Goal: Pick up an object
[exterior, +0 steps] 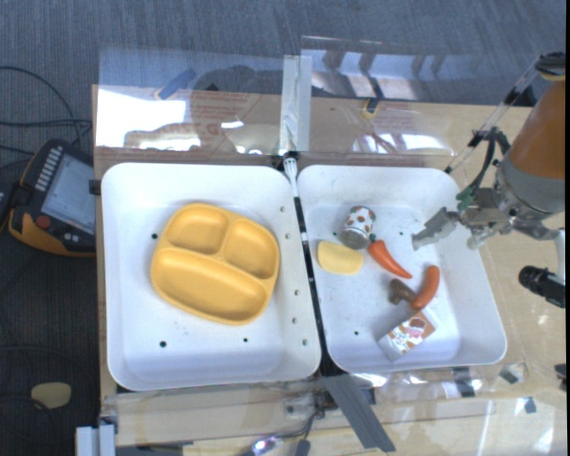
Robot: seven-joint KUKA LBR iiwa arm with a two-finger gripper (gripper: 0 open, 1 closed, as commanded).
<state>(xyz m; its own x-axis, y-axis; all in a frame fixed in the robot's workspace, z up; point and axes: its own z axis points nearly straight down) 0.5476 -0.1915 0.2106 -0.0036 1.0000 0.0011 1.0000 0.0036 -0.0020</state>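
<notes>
Orange plastic carrot [390,257], right bin [475,293], centre-right of frame — judged light, rigid and smooth, best pinched across its thicker upper end. It lies just beside a small printed can [359,225] and a yellow wedge [339,257]; a sausage-like orange piece [425,286] and a small carton [408,333] lie lower right. The gripper [456,220] hovers at the bin's upper-right rim, fingers spread apart, holding nothing. The yellow divided plate [215,261] fills the left bin [123,283]. The arm is cut off at the frame's right edge — the brown item touching the sausage-like piece is hard to identify.
</notes>
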